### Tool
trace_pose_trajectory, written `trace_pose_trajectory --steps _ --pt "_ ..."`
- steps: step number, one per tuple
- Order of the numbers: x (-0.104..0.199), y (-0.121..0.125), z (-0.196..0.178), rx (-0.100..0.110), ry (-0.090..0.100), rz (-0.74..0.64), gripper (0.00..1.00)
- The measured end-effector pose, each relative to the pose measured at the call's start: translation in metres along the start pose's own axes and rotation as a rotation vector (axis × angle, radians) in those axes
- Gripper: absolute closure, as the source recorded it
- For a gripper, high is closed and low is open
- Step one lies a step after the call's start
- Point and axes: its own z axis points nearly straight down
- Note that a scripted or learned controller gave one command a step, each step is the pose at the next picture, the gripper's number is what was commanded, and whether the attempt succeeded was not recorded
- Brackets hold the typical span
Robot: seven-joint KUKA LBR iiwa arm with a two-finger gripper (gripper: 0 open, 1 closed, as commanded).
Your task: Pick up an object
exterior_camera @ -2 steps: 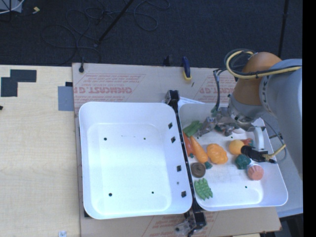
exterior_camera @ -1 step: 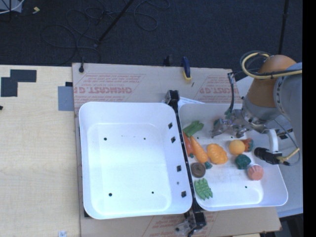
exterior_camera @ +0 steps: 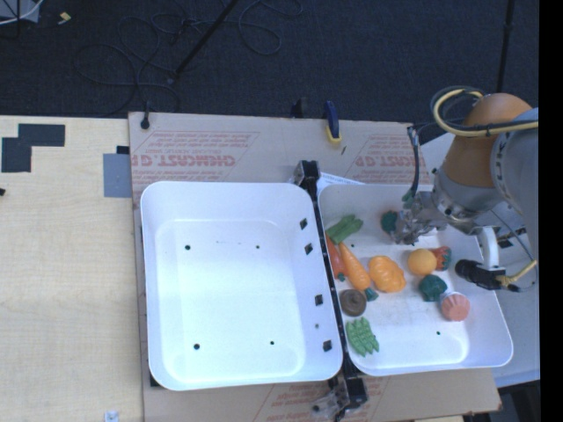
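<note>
Two white bins sit side by side on the bench, and from where I stand nothing has been lifted out of either one yet. The left bin holds no objects, just bare white floor. All the pickable things are in the right bin. Along its left side lie a green leafy piece, a long carrot, a brown round piece and a knobbly green piece. Toward the middle rest an orange pepper-like piece and a small orange ball, with a dark green piece and a pinkish round piece further right.

The arm reaches in from the right, and its tool is low in the upper part of the right bin, just above the orange ball and near a small dark green item. Whether the tool is spread or pinched together I cannot tell; it is too small and cluttered at this slant. I see no object raised clear of the bin floor. By my reckoning the task is at the reach-and-grasp stage: the approach looks made, while the grip and the lift are not yet done.
</note>
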Motion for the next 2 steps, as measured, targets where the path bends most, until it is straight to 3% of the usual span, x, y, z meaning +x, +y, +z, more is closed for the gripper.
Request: trace_pose_trajectory --steps 1,2 --pt "-0.030 -0.048 0.010 -0.001 0.008 0.000 1.00" --pt "0.035 -0.125 0.010 0.002 0.004 0.001 1.00"
